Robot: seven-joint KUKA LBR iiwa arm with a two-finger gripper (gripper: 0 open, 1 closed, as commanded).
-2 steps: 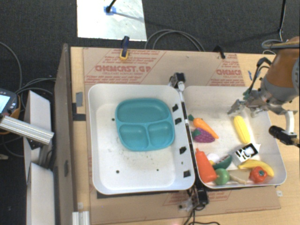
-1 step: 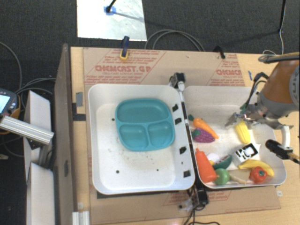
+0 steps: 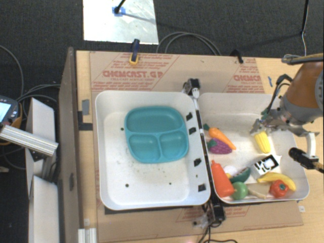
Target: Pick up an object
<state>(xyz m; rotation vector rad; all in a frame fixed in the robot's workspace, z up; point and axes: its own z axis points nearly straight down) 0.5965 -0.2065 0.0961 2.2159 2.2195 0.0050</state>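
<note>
On the worktop (image 3: 152,67), the left bin (image 3: 111,151) carries a teal divided plate (image 3: 156,134). In the right bin (image 3: 238,108), the gripper (image 3: 264,125) hangs just above a yellow corn cob (image 3: 262,142) near the right edge. A carrot (image 3: 221,136), purple grapes (image 3: 219,146), a banana (image 3: 276,176) and a tomato (image 3: 279,188) lie toward the front.
</note>
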